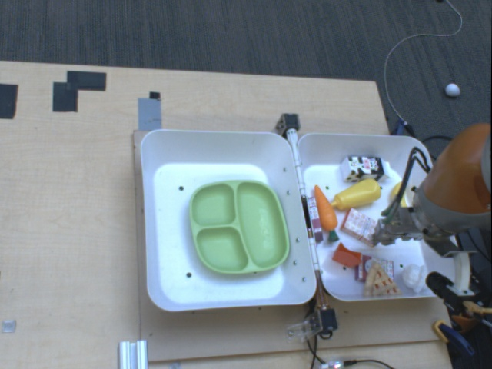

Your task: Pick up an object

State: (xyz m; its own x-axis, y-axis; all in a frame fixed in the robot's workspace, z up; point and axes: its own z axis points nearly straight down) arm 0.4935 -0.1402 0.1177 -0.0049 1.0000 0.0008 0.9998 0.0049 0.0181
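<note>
The right bin (332, 154) holds several small toys: an orange carrot (325, 208), a yellow squash-like piece (358, 194), a black-and-white packet (363, 166), a pink-and-white block (358, 224), a red piece (347, 256) and a checked wedge (380, 279). My gripper (384, 231) hangs low over the right half of this bin, just right of the pink-and-white block. The arm's orange band (465, 171) and grey wrist cover the bin's right side.
The left bin (165, 206) contains a green three-compartment plate (239, 226). A clamp (289, 123) sits at the far end of the divider between the bins, and cables (323, 325) lie at the near end. Black marks (77, 89) dot the wooden bench.
</note>
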